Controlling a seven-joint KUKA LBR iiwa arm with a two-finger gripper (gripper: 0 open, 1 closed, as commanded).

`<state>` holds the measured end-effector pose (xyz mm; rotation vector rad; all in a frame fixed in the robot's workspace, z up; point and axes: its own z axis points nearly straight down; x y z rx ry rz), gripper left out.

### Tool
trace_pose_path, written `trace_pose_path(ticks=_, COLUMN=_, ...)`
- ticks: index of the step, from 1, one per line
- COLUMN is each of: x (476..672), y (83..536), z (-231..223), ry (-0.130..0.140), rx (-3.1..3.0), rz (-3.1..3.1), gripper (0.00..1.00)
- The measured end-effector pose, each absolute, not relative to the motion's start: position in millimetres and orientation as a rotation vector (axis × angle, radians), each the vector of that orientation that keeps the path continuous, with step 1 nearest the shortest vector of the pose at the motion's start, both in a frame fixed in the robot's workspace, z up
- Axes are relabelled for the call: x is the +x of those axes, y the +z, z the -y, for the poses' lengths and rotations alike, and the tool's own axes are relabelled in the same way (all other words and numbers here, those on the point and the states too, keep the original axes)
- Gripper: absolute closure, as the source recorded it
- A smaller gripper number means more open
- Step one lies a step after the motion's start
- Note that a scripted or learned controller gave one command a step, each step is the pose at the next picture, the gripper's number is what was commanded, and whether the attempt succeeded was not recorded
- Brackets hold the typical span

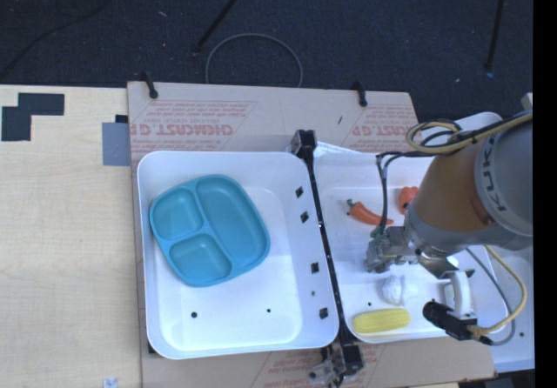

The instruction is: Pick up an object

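My gripper [380, 253] hovering in the right bin [348, 170] at lower right, its grip state unclear to me, above a white object [394, 290] and yellow corn [380, 320], orange carrot [367, 213] just beyond.

Tray [209, 230] in left bin [165, 308]

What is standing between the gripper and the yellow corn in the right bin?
Nothing visible blocks it. The gripper hangs over the right bin, and the yellow corn lies near the bin's front edge. A small white object sits between them, slightly to the side, close to the corn.
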<state>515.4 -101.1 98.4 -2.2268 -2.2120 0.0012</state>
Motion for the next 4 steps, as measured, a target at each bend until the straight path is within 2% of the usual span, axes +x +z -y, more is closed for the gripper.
trace_pose_path(ticks=1, x=516.8, y=161, z=102, ry=-0.002, rx=-2.222, rz=2.223, gripper=1.0)
trace_pose_path(ticks=3, x=514.1, y=249, z=109, ry=-0.001, rx=-2.223, rz=2.223, gripper=1.0)
trace_pose_path(ticks=4, x=522.3, y=255, z=59, ry=0.0, rx=-2.214, rz=2.225, gripper=1.0)
